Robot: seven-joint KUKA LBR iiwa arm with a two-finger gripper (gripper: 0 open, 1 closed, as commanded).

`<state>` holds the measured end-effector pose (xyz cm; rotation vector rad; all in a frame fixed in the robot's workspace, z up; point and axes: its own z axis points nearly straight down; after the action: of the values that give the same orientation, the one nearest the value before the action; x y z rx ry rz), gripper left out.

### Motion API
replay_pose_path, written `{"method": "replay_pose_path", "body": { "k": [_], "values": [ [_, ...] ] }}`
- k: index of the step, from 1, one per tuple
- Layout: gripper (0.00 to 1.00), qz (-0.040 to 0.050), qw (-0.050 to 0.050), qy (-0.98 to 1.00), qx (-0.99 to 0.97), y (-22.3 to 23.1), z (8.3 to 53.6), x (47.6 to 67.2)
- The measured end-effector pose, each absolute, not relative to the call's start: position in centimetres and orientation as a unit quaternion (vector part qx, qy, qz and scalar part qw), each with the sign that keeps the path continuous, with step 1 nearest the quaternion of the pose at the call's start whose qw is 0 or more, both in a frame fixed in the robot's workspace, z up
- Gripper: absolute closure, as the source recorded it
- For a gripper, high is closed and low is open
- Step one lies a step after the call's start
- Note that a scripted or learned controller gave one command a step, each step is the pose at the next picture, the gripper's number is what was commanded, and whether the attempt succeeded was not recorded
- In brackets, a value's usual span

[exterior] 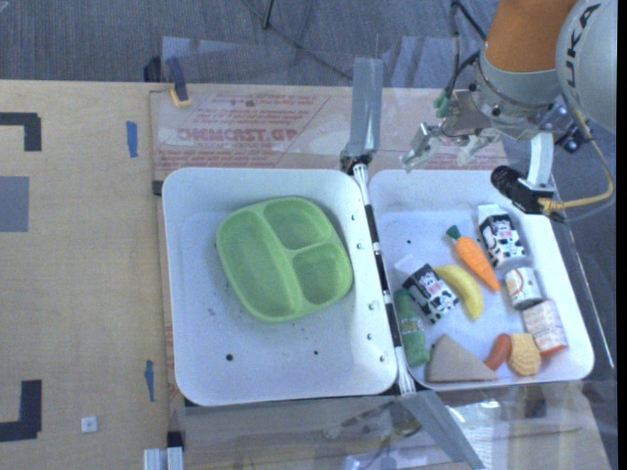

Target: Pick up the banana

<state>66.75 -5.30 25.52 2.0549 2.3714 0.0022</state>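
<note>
The yellow banana (463, 290) lies in the middle of the right bin (421, 199), between a black-and-white carton (431, 293) on its left and an orange carrot (476, 260) on its upper right. My gripper (447, 149) hangs over the back rim of the right bin, well behind the banana and apart from it. Its fingers are spread open with nothing between them.
The left bin (196, 351) holds a green divided plate (284, 258). Around the banana lie a second carton (501, 239), two small cans (522, 287) (545, 326), a green packet (412, 329), a tan wedge (457, 362) and a waffle-like piece (525, 354). A grey post (365, 106) stands between the bins at the back.
</note>
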Motion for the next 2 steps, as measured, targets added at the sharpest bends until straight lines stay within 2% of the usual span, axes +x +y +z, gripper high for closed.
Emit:
{"method": "replay_pose_path", "body": {
  "k": [1, 2],
  "values": [
    [0.00, 0.0002, 0.001, 0.786, 0.618, -12.7, 23.1, 56.3],
    [0.00, 0.0001, 0.000, 0.734, 0.680, -14.9, 10.8, 47.9]
  ]
}}
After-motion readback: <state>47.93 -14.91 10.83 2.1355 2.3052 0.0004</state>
